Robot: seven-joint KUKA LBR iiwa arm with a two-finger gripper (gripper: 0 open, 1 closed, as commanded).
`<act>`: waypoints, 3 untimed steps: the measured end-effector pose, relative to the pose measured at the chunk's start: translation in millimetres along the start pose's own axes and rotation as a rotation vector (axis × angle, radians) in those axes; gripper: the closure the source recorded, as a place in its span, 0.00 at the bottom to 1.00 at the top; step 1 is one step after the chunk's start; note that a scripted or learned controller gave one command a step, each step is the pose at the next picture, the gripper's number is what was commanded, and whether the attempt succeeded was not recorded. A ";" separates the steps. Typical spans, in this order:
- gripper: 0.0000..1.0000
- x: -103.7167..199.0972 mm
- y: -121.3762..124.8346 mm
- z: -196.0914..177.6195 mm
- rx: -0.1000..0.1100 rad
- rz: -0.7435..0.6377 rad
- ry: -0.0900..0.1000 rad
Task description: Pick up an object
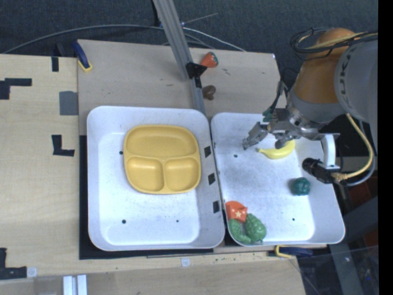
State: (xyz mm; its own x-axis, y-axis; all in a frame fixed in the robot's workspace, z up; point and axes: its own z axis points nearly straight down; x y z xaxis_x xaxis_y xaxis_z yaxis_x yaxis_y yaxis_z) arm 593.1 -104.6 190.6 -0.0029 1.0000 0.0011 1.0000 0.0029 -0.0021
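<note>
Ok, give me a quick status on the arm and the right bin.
Gripper open, low over the right bin, holding nothing. Yellow banana right beside the fingers. Teal ball and green and orange toys lie apart, nothing blocking.

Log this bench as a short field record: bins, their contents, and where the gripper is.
left bin: holds a yellow divided plate
right bin: holds a yellow banana-shaped toy, a teal ball, and an orange and green toy cluster
gripper: over the right bin's upper part, beside the banana-shaped toy
fingers: spread, nothing seen between them
cluster position: front left corner of the right bin
</note>
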 end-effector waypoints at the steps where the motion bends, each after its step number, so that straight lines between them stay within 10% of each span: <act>1: 0.00 0.0 0.1 -0.1 0.000 0.000 0.000; 3: 0.00 6.8 -7.6 100.8 0.005 0.001 -0.001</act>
State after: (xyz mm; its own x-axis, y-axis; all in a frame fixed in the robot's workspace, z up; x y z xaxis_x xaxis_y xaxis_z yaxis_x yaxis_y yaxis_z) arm 585.3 -97.8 89.8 -0.0018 1.0000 0.0000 1.0000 0.0018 -0.0074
